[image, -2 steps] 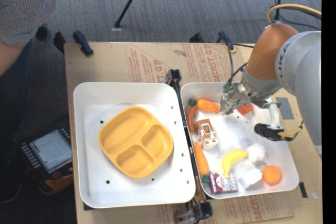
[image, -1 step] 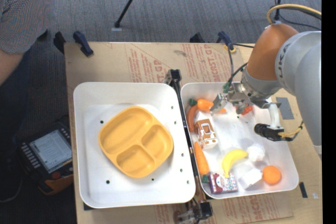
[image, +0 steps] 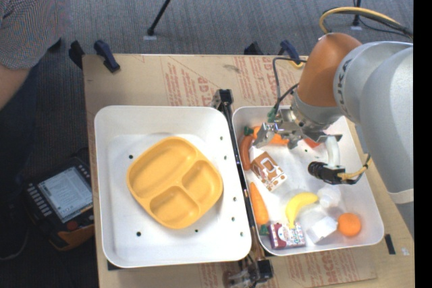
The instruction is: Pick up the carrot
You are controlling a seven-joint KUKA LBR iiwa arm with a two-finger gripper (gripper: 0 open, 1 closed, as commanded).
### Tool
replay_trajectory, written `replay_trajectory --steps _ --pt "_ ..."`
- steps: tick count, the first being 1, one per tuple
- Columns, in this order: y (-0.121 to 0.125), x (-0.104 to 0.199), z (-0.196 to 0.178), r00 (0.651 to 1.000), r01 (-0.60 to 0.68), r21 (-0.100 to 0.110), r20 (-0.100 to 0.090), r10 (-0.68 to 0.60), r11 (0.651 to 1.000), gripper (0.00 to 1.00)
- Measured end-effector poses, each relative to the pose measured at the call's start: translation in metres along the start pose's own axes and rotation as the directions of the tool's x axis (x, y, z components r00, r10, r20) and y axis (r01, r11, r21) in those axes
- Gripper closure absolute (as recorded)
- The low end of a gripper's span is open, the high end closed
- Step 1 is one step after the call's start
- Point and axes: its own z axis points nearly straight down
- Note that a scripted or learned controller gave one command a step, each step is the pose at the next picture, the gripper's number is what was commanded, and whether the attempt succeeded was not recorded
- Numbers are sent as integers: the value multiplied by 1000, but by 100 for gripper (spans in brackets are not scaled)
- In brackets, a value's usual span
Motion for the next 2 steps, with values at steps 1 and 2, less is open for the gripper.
replay_trajectory --steps 1,2 --pt "0 -78 -87 1000 -3 -5 2 3 1000 0" --pt "-1 -12 2 1000 0 3 -1 0 1000 0"
